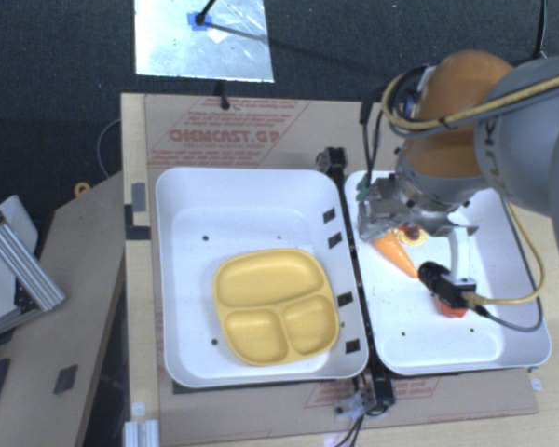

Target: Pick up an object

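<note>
Nearest you, observe the yellow divided tray [275,305] lying flat in the left bin [182,203]; in the right bin [503,347], a small red object [455,311] lies partly hidden; beyond it, the orange carrot-shaped object [398,254] lies with its upper end under the gripper [388,225]; you cannot tell whether the gripper is spread or closed; farthest, a shiny sheet [203,26].
</note>
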`<act>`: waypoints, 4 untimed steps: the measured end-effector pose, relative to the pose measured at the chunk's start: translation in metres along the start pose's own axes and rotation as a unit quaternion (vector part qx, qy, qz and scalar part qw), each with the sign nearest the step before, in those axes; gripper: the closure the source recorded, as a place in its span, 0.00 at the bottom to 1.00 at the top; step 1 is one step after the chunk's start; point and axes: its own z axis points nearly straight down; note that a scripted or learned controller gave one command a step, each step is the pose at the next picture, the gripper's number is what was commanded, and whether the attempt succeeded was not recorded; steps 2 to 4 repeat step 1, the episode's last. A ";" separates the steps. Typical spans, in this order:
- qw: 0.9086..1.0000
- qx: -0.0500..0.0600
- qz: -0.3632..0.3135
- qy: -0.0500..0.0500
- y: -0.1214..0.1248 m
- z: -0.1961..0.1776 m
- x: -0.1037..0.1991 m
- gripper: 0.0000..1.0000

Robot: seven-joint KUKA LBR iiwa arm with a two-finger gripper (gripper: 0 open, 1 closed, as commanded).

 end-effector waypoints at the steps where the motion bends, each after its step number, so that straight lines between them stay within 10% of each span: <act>1: 1.000 -0.001 -0.001 0.000 -0.003 -0.003 0.059 1.00; 4: 1.000 -0.001 -0.001 0.000 -0.003 -0.003 0.059 1.00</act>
